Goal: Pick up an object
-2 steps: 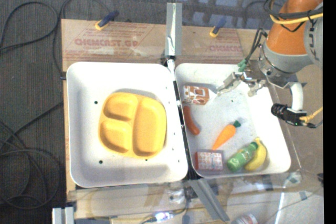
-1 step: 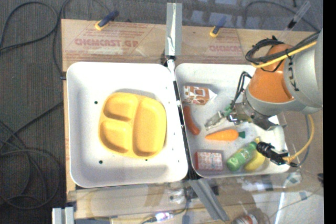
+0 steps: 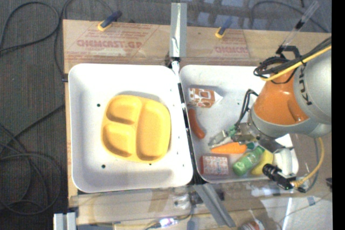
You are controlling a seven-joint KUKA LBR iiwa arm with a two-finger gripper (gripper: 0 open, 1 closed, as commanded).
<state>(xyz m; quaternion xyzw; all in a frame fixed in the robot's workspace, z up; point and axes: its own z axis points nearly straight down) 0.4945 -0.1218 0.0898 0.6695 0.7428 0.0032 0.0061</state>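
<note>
My gripper (image 3: 236,136) is low in the right bin (image 3: 232,77), under the orange wrist band. Just below it, and touching or nearly touching it, lies an orange carrot (image 3: 230,148). A green bottle (image 3: 248,162) lies beside the carrot toward the front, with a yellow item (image 3: 266,162) to its right. A pink box (image 3: 215,165) sits at the bin's front left. Along the left wall lies a red sausage (image 3: 196,123), and behind it a small orange-and-white carton (image 3: 204,97). The arm hides the bin's right part.
The left bin (image 3: 81,116) holds a yellow tray (image 3: 138,127) with compartments. A narrow divider wall (image 3: 183,116) separates the two bins. Cables (image 3: 280,64) loop off the arm above the right bin's back right corner.
</note>
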